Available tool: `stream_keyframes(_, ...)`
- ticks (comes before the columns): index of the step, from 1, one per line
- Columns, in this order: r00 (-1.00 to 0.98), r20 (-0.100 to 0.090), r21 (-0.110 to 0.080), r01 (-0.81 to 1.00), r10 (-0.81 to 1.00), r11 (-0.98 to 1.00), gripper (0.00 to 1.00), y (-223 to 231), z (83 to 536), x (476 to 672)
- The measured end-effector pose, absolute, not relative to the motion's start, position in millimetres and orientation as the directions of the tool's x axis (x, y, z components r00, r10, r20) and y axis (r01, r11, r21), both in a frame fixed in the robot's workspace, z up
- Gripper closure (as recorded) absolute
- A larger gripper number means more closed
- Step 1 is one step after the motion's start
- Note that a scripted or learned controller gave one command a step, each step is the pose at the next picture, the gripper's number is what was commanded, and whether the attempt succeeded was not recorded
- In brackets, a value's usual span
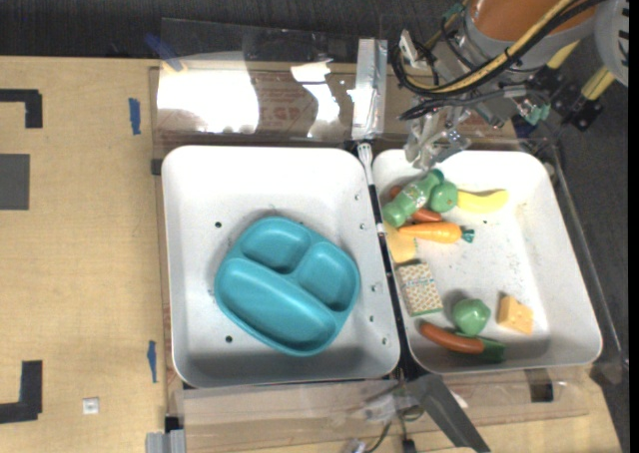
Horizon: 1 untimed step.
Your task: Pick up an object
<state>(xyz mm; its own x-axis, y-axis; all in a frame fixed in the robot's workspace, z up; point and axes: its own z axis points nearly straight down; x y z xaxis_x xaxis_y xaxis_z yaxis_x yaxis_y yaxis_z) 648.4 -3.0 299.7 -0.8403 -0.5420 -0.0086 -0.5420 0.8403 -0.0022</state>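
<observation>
Green vegetable (411,204) lies just below the hand (431,147), touching a carrot (436,232) and banana (481,202). How far the hand is open, I cannot tell. Best to descend straight, centred on it, avoiding the neighbours.

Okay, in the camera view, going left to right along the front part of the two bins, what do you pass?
Blue divided plate in the left bin → patterned square card → red sausage → green round fruit → orange cheese wedge.

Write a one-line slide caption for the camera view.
KUKA arm's pincer poised over toy food in the right bin, above a green vegetable; a blue divided plate sits in the left bin.
</observation>
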Motion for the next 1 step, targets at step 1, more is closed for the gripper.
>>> stream_keyframes(1, -0.84, -0.022, -0.007, -0.542, -0.542, 0.841, 1.0, -1.1, 313.9, 650.6)
